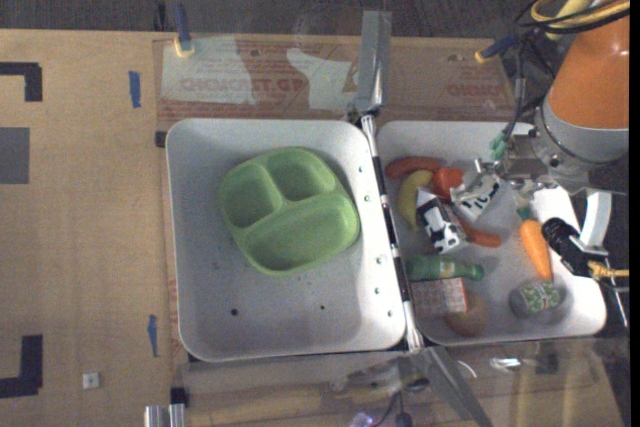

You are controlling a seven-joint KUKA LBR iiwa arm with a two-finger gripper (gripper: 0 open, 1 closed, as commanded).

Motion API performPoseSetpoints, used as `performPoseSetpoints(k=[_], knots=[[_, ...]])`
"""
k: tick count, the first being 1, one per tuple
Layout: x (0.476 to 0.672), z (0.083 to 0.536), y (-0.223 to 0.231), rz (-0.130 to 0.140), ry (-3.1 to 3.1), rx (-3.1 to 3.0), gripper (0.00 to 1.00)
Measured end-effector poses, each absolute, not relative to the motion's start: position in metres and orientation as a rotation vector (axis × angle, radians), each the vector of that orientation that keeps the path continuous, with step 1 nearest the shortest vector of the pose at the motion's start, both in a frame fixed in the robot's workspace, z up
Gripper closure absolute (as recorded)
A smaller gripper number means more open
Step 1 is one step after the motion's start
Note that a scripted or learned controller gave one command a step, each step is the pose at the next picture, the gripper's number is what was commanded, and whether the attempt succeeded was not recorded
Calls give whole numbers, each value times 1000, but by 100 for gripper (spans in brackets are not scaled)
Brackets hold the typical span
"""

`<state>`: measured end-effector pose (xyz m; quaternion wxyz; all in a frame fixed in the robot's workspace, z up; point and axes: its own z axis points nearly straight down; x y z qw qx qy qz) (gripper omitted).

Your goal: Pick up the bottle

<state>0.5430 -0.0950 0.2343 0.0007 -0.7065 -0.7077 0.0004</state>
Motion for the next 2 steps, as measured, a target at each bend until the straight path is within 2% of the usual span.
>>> performPoseSetpoints(k=[1,2], knots=[[509,87,-95,-6,-2000,-2427,0],[510,97,-96,-9,-1997,-2433,100]])
